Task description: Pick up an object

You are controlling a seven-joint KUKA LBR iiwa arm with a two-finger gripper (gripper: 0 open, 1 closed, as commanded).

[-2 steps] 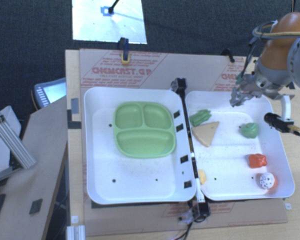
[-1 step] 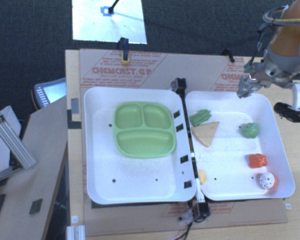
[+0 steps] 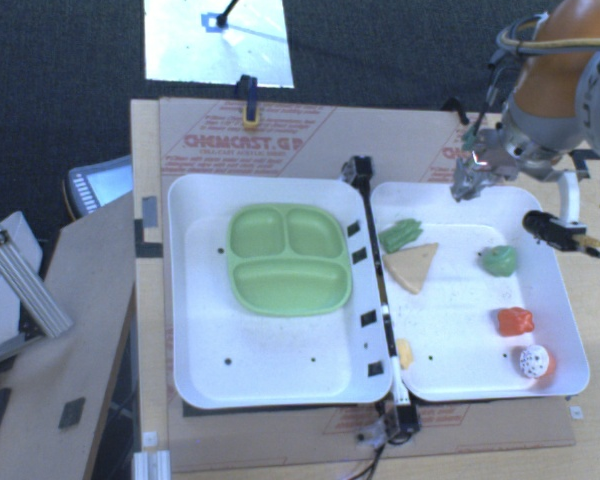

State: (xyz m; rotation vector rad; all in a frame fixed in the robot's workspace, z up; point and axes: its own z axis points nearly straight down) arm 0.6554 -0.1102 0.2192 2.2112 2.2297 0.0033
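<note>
Gripper (image 3: pixel 469 185) hovers over right bin's (image 3: pixel 570 308) far edge, grip state unclear; drop squarely over the tan wedge (image 3: pixel 413 266) before closing.

We see two bins side by side on the bench (image 3: pixel 280 128). In the left bin (image 3: pixel 195 358) a divided plate (image 3: pixel 287 260) lies toward the back. In the right bin (image 3: pixel 460 378), nearest the divider, sits a leafy piece (image 3: pixel 401 234), and touching it in front, a wedge (image 3: pixel 413 266). Further right is a round lump (image 3: pixel 499 260); in front of that a chunky piece (image 3: pixel 516 321), then a spotted ball (image 3: pixel 533 361) by the front right corner. A small bit (image 3: pixel 405 353) rests against the divider, near the front. The gripper (image 3: pixel 467 187) hangs over the right bin's back edge.
</note>
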